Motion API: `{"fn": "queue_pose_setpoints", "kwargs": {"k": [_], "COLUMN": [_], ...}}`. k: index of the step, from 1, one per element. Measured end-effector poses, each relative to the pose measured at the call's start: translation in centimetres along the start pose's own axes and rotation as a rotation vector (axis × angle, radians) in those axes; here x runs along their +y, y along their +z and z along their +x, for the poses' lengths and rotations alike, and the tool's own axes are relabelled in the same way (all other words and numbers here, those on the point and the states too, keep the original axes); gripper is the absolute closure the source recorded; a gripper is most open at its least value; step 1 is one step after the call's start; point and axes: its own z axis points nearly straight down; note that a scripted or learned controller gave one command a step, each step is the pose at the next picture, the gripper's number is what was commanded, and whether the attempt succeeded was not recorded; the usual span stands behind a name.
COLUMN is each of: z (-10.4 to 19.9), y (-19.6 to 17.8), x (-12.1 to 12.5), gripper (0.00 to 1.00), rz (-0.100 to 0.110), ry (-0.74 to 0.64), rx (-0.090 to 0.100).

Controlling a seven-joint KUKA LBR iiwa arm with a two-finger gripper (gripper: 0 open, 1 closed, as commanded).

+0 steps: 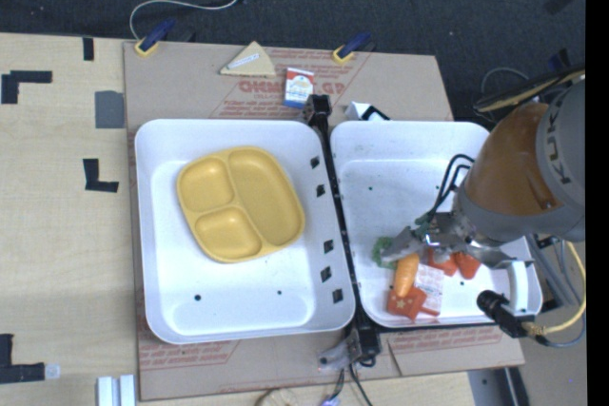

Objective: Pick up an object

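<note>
The left bin (157,204) holds a yellow plate (240,203) with three parts. Nothing lies on the plate. Behind the bins, on the brown cardboard (400,81), sit a tan wedge (250,61) and a small red and white box (299,87).

A black divider (330,204) runs between the two bins. The right bin (390,157) has a little pile of things near its front side. There is a green thing (383,249), an orange carrot-like thing (405,275), a red and white packet (428,285) and a red piece (406,303) at the front. They lie close together and some of them touch.

The gripper (435,235) is low over this pile, just above the carrot-like thing and the packet. The big grey arm with its orange band (509,166) comes in from the right and hides part of the bin. I cannot tell if the gripper is grasping something or has let go, because the arm is in the way.

So the job looks like it is in the middle. The arm is down at the pile, but every toy seems to rest on the bin floor. Nothing looks lifted yet. Grabbing one thing and lifting it up is what is left to do.
</note>
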Motion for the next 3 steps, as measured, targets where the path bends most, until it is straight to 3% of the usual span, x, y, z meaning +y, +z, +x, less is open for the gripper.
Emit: {"fn": "queue_pose_setpoints", "kwargs": {"k": [1, 2, 3], "z": [2.2, 2.2, 9.0], "y": [4.1, 3.1, -5.7], "x": [0.3, 0.2, 1.2], "gripper": [0.0, 1.0, 1.0], "rz": [-0.01, -0.009, -0.004], "ry": [0.002, 0.003, -0.001], "rx": [-0.006, -0.005, -0.001]}}
